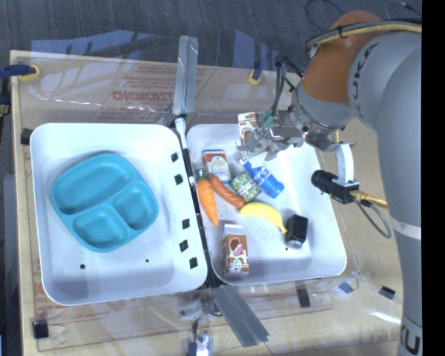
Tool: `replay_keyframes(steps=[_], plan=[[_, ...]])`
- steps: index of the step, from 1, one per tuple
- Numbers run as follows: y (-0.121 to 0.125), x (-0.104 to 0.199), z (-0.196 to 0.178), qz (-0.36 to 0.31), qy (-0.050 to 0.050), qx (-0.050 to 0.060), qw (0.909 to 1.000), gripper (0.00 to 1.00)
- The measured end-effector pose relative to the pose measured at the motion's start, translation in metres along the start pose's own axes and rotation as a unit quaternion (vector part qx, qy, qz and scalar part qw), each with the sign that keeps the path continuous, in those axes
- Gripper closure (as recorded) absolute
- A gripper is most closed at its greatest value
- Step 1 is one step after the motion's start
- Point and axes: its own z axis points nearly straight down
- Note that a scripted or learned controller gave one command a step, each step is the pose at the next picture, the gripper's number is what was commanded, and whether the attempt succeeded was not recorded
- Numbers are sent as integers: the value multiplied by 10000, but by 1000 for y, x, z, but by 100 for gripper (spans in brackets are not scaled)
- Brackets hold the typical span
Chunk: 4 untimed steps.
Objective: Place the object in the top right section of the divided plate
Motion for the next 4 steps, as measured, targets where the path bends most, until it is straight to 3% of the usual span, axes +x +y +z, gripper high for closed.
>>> replay_keyframes(steps=[1, 2, 3, 4], plan=[[-1, 53, 14, 1153, -3, -4, 9933, 100], [-42, 118, 7, -544, -12, -17, 9985, 100], [6, 177, 40, -959, -19, -14, 9954, 100], [46, 227, 25, -946, -17, -23, 9955, 100]])
